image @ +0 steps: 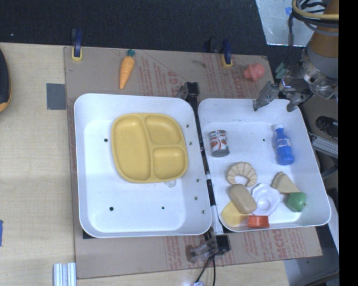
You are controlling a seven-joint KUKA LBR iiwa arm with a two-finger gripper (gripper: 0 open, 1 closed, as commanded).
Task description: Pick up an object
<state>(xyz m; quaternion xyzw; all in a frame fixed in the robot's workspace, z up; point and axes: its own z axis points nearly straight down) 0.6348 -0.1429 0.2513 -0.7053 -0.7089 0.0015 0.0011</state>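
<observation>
Two shallow white bins sit side by side on the table [30, 159], which is covered here by a brown board. In the left bin [95, 207] lies a yellow divided plate [149, 146], its three compartments bare. The right bin [313, 177] holds the pickable things: a small can [218, 142] upright near its left wall, a blue bottle [283, 146] lying toward the right wall, a croissant [242, 173] near the middle, and — crowded at the front — a tan bread roll [242, 198], a white piece [265, 197], a wedge-shaped slice [284, 183], a green round thing [296, 202] and a small red block [258, 221]. Outside the bins, a toy carrot [126, 69] lies beyond the left bin and a pink lump [254, 71] beyond the right one. The tool [278, 102] hangs over the right bin's far rim, its two fingers spread apart and grasping nothing — well apart from the bottle.
</observation>
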